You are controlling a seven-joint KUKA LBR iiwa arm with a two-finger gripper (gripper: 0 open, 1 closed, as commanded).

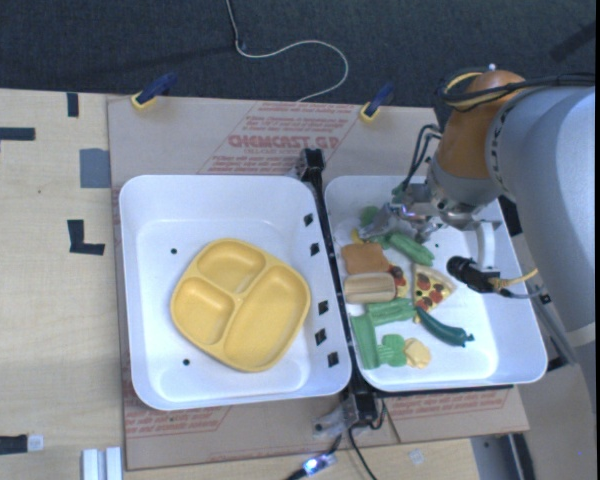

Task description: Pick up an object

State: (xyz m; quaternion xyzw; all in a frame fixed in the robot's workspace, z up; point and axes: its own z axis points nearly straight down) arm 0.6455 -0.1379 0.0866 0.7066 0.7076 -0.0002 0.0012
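Note:
The right bin (510,353) holds a heap of toy food. There is a brown bread slice (365,258), a hot dog bun (370,287), a pizza slice (432,288), a green pea pod (410,247), a dark green pepper (446,329), green leafy pieces (378,346) and a small yellow piece (417,352). My gripper (408,214) hangs low over the far part of the heap, just above the pea pod and a green piece (372,218) at its left. I see nothing lifted clear of the bin.
The left bin (150,268) holds a yellow divided plate (241,303). A black divider with clips (325,258) runs between the bins. The grey arm with its orange band (475,133) covers the right bin's far right corner. A white cable (290,48) lies beyond the bins.

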